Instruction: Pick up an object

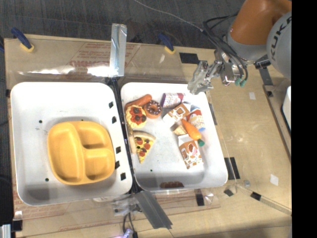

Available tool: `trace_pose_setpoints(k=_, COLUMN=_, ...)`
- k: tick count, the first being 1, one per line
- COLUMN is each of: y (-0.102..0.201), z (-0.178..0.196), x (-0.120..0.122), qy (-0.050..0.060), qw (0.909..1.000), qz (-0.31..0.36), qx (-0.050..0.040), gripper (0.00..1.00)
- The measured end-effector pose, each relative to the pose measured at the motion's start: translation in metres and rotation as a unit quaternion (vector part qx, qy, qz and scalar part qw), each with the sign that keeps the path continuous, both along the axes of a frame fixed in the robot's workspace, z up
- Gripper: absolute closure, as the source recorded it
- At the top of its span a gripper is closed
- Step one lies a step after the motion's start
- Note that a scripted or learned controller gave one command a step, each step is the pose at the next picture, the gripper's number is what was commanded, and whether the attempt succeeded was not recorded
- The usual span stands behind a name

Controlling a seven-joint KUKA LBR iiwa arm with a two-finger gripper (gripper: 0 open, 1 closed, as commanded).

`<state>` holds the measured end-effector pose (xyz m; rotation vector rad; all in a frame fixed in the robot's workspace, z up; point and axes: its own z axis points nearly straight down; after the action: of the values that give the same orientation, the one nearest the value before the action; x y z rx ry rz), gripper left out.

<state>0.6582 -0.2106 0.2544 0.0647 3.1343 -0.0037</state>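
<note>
My gripper [199, 85] hangs over the far right corner of the right bin [163, 175], fingers open and nothing between them. Below and to its left lie toy foods: a purple packet [172, 99], a chocolate donut [152, 109], a sausage [140, 101], a small round pizza [135, 116], a pizza slice [143, 145], an orange carrot [191, 129] and several printed snack cartons [190, 152]. The purple packet is the item closest to the fingertips.
The left bin [29, 108] holds a yellow divided plate [81, 151]. A metal clamp post [118, 48] stands at the far end of the wall between the bins. Cables trail behind the wrist [233, 73]. Bare bench lies to the right of the bins.
</note>
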Motion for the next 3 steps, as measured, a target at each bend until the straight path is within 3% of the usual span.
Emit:
trace_pose_setpoints(k=1, y=0.001, z=0.01, x=0.001, qy=0.0, qw=1.0, qz=0.002, qx=-0.0001, gripper=1.0)
trace_pose_setpoints(k=2, y=0.069, z=0.002, x=-0.043, qy=0.002, qw=0.9997, qz=0.024, qx=0.0015, gripper=1.0)
trace_pose_setpoints(k=3, y=0.023, z=0.029, x=0.0, qy=0.001, qw=0.9978, qz=-0.066, qx=0.0005, gripper=1.0)
